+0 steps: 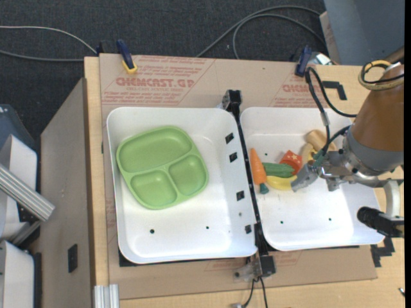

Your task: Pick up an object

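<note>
Honestly, I could not tell whether my gripper was open or closed. It hung low in the right bin, its tip just beside the banana. That was the closest thing, so I judged it the one to take. I would need to straddle its narrow width, not its length, and drop fully before closing, since the curved skin looked liable to slip. Just past it lay a green piece, touching the banana, with a red piece near it; a careless close risked catching those too. Farther off lay the carrot, by the bin wall. A tan piece sat off to my gripper's other side. Well apart, in the left bin, lay a green tray.
</note>
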Robot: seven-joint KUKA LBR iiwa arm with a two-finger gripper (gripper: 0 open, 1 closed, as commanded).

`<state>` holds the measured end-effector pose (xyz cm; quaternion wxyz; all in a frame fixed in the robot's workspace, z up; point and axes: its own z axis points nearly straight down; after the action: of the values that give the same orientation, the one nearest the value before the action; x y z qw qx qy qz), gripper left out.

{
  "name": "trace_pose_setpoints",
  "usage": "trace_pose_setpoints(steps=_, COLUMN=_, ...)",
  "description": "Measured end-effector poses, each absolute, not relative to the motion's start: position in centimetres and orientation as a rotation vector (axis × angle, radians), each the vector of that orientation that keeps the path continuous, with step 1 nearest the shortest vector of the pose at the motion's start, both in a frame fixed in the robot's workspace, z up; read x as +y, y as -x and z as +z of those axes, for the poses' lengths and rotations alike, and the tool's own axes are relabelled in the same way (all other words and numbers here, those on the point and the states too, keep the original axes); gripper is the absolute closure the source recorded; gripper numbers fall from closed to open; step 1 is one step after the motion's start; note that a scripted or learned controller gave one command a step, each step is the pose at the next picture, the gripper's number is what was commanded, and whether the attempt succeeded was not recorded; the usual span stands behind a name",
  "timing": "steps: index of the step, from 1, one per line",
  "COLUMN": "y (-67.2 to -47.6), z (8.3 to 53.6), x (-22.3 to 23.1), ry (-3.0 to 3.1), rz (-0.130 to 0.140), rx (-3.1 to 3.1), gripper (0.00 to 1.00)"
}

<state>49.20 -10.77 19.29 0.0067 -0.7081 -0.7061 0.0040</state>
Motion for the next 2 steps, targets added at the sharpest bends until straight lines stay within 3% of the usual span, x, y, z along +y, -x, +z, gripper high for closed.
trace_pose_setpoints(steps=1, y=-49.5, z=19.8, x=-10.8, ry=2.219, rz=0.001, rx=-2.219, gripper=0.00)
trace_pose_setpoints(steps=2, y=-49.2, z=13.5, x=-10.8, ry=2.216, rz=0.006, rx=-2.214, gripper=0.00)
